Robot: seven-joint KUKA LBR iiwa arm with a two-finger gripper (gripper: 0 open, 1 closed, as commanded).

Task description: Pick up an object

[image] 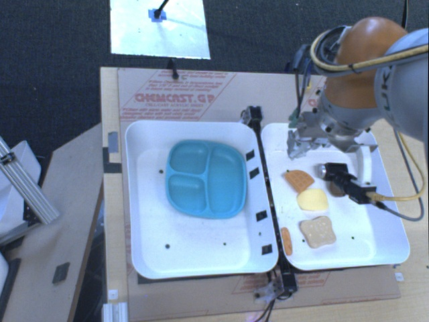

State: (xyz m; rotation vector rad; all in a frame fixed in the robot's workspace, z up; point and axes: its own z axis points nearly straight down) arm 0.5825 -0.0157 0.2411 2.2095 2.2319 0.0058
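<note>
So the grey metal gripper (299,146) hangs over the right white plastic bin (382,247), can't tell whether the fingers are open or closed. Just below them: an orange-brown rounded toast-looking piece (299,180), then a smooth pale yellow lump (312,200), then a tan bumpy square cracker (318,231). Well left, a glossy blue divided plastic plate (206,178).

A pale wooden bench (74,180) stands on dark carpet (53,45). A shiny square metal plate (159,20) lies on the floor beyond it; an aluminium rail (27,186) crosses the left edge.
</note>
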